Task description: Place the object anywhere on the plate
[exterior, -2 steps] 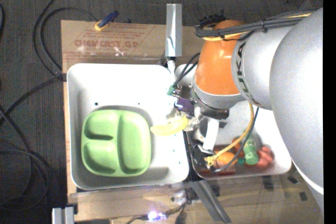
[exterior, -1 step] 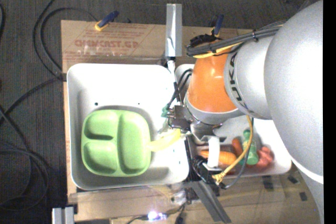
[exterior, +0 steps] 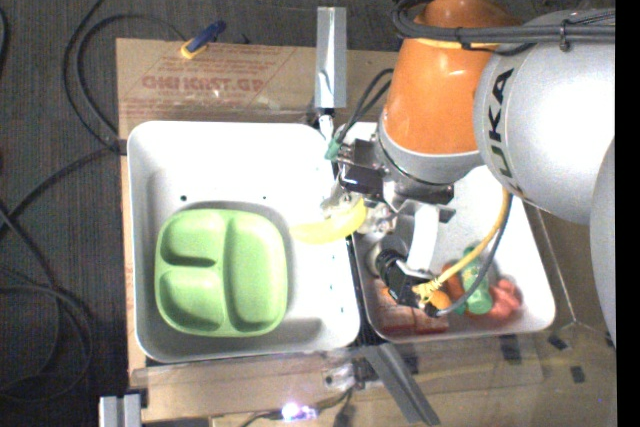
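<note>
1. Right now, in the camera view, the big grey and orange arm (exterior: 470, 105) comes in from 3 o'clock and hangs over the place where the two white bins meet.
2. At the low end of the arm is the gripper (exterior: 350, 207). A yellow object (exterior: 325, 225), curved like a banana, sits right at its tip. It looks like the fingers are closed on one end of it, with the rest poking out toward 9 o'clock. The fingers themselves are mostly hidden, so this is my best guess.
3. The green plate (exterior: 222, 270) lies in the left bin (exterior: 230, 140), down toward 7 o'clock. It has three little sections. The yellow object is just beside the plate's edge at 3 o'clock, but not over the plate yet.
4. The right bin (exterior: 535, 310) holds some small toys, orange, green and red, at about 5 o'clock.
5. What could go wrong? The grip looks like it is only on one end, so the object could slip or swing out on the way.
6. If the gripper lets go too soon, the object would land on the white bin floor, not on the plate.
7. It could also roll off, because it is curved and the plate's edge is raised.
</note>
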